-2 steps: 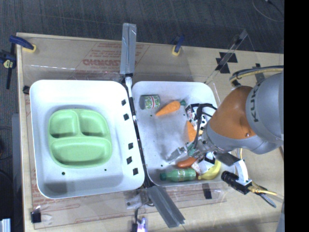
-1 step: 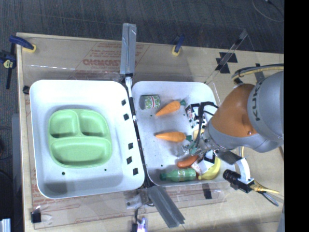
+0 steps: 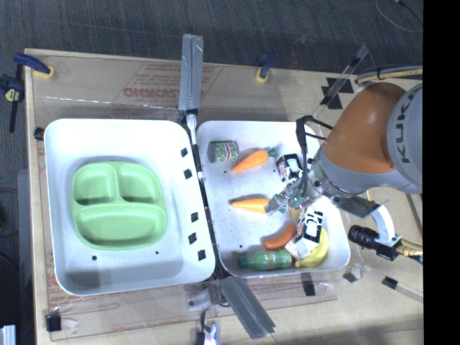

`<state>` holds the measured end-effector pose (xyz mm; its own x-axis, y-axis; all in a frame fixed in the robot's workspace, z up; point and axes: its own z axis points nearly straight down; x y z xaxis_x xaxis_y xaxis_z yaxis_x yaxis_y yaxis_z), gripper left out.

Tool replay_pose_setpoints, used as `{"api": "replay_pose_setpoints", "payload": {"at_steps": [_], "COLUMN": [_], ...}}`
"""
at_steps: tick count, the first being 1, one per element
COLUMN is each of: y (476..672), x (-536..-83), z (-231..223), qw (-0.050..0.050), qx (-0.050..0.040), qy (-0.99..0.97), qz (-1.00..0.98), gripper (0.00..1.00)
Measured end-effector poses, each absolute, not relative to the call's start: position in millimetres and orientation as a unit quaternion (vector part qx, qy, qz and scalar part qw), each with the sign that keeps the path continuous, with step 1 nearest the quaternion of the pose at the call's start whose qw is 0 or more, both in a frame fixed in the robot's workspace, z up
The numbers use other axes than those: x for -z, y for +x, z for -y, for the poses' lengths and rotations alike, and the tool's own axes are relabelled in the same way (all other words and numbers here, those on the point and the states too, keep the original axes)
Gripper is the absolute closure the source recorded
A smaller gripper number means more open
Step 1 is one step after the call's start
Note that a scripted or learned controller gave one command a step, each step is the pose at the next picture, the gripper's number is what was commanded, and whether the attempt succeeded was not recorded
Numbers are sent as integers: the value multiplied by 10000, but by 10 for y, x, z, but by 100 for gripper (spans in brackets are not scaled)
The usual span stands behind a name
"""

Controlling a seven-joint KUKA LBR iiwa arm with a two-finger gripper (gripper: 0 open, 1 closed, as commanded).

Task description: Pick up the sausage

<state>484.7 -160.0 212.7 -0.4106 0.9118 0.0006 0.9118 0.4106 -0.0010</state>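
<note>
Though slanted, sausage (image 3: 279, 237) beside banana (image 3: 316, 251)

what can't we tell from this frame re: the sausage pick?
- Gripper: in the camera view, fingers too small and cluttered to read their state.
- Sausage: its right end is hidden under a black-and-white card.
- Banana: partly covered by the same card.
- Small can: label too blurred to read.
- Arm: cut off by the right edge.
</note>
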Motion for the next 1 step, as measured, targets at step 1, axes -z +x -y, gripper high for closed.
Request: {"api": "replay_pose_setpoints", "payload": {"at_steps": [1], "y": [4770], "x": [-897], "z": [1945], "qw": [19], "qx": [0], "qy": [-4865], "qz": [8737], "gripper": [100]}}
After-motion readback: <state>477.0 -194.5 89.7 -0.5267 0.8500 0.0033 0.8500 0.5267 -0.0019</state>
